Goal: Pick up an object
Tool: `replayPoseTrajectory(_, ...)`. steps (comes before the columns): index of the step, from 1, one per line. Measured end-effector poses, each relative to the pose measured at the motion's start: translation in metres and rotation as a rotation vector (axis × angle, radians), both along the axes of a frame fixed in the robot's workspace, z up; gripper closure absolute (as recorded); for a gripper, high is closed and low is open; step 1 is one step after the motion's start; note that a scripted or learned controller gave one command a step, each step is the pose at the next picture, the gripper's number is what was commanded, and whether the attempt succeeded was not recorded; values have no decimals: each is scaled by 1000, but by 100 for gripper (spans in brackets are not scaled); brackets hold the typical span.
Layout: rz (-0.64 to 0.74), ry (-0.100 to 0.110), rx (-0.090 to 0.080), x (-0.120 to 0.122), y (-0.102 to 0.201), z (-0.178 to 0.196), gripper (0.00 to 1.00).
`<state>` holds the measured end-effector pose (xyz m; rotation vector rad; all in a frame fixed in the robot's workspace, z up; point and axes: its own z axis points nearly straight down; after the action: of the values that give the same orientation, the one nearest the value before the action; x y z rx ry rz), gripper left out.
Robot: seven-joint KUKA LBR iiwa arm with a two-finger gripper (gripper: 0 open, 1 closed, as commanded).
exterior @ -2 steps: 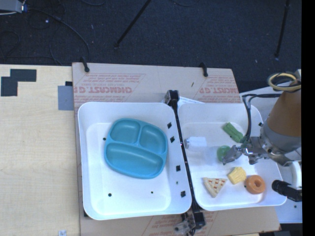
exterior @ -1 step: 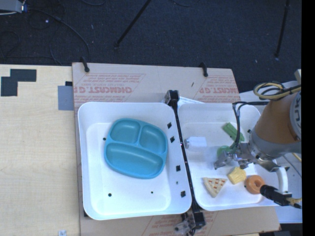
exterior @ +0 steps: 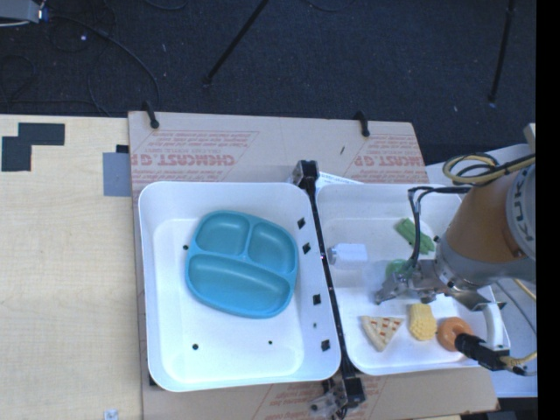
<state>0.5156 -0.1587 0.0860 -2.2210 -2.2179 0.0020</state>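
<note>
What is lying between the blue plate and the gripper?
In the camera view, between the blue plate and the gripper lie the black divider where the two bins meet and a small white block on the right bin's floor.

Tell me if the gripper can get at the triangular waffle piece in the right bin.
Probably yes: the waffle piece lies bare, just below the gripper, apart from the yellow corn piece.

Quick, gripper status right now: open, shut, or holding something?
Gripper: cannot be told. It is low in the right bin, beside the yellow piece; nothing is seen held.
</note>
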Motion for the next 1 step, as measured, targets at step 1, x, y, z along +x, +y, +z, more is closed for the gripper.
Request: replayPoseTrajectory(1, -2, 2, 3, 1, 0, 10, 100)
